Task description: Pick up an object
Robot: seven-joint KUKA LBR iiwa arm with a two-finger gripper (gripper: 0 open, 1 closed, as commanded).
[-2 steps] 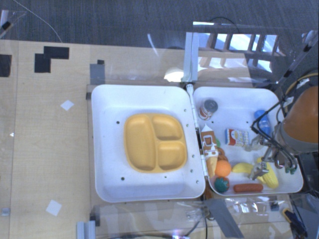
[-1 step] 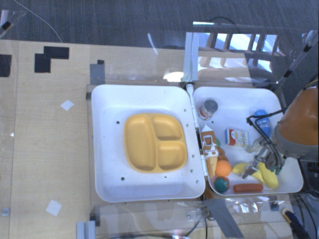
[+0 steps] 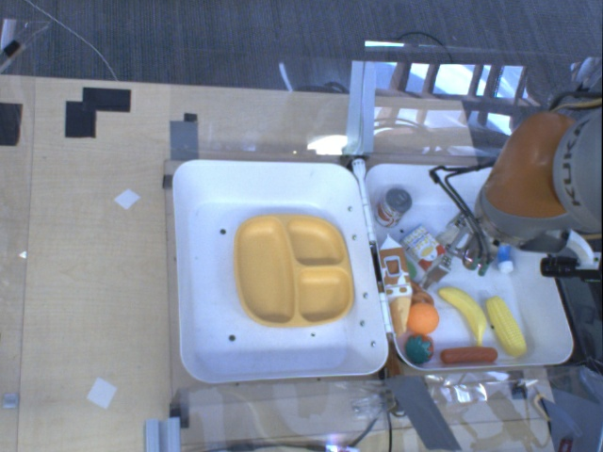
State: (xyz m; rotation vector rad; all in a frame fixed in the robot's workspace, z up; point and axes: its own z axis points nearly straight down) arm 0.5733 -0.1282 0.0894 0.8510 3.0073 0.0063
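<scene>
gripper [image 3: 441, 269] low in right bin [image 3: 546, 347], state can't tell, over small carton [image 3: 422, 245] | banana [image 3: 466, 311], corn [image 3: 506, 324], sausage [image 3: 468, 354], orange [image 3: 423, 319], can [image 3: 393, 204] in right bin | yellow tray [image 3: 293, 269] in left bin [image 3: 217, 347]

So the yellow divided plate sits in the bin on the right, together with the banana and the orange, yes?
Not quite. The camera view shows the yellow divided plate alone in the left bin. The banana and the orange lie in the right bin, where the arm reaches in.
</scene>
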